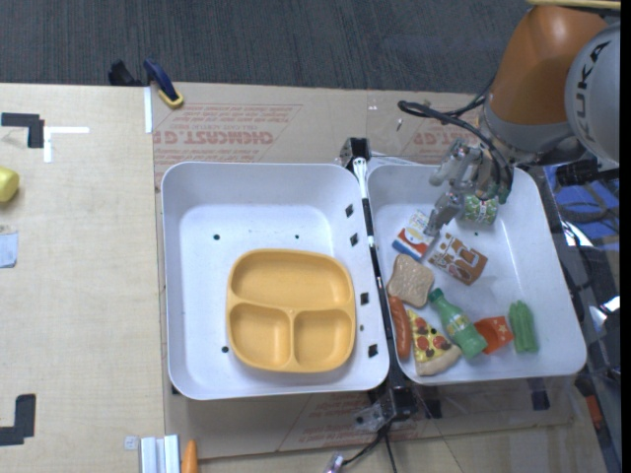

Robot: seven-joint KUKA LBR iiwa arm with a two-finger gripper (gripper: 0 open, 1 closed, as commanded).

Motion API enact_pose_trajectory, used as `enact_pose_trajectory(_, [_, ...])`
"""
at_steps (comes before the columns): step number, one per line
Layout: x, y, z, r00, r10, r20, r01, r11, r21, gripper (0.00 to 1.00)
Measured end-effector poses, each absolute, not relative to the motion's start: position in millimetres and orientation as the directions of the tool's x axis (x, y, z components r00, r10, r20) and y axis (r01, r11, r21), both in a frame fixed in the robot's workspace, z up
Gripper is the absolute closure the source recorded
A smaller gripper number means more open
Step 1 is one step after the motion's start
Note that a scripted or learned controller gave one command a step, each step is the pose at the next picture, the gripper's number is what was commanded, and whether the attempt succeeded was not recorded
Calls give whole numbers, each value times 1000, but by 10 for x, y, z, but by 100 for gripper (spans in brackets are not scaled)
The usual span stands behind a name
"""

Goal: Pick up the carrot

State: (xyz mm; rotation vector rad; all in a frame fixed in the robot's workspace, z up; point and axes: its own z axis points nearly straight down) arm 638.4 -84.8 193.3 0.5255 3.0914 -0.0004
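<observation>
1. The gripper [461, 187] hangs over the far part of the right bin [552, 264], reaching in from the right under the arm's orange band [532, 62]; whether it is wide or narrow, I cannot tell.
2. Just beside the gripper, toward the right, sits a small green-and-white carton [480, 208]; it looks to be against the gripper, but a grasp cannot be confirmed.
3. Near the gripper, toward the front, lie a blue-and-white packet [415, 236] and a brown patterned box [460, 258], close together.
4. The carrot [505, 330], orange with a green leafy end, lies at the front right of the right bin, well apart from the gripper and resting on the bin floor.
5. Touching the carrot's left end is a green bottle [457, 322], lying tilted.
6. Left of that, a slice of bread [411, 281] sits above a pizza slice [430, 344], with a red sausage [399, 326] along the bin's left wall.
7. The left bin [197, 215] holds a yellow divided plate [292, 310] with three compartments.
8. On the bench [79, 294] at far left lies a small yellow object [7, 184], cut by the edge.
</observation>
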Motion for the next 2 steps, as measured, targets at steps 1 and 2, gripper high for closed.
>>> enact_pose_trajectory(1, [6153, -331, 1920, -933, 361, -2, 361, 933, -1, 0])
enact_pose_trajectory(2, [5921, 633, 1923, -976, 218, -3, 218, 976, 0, 0])
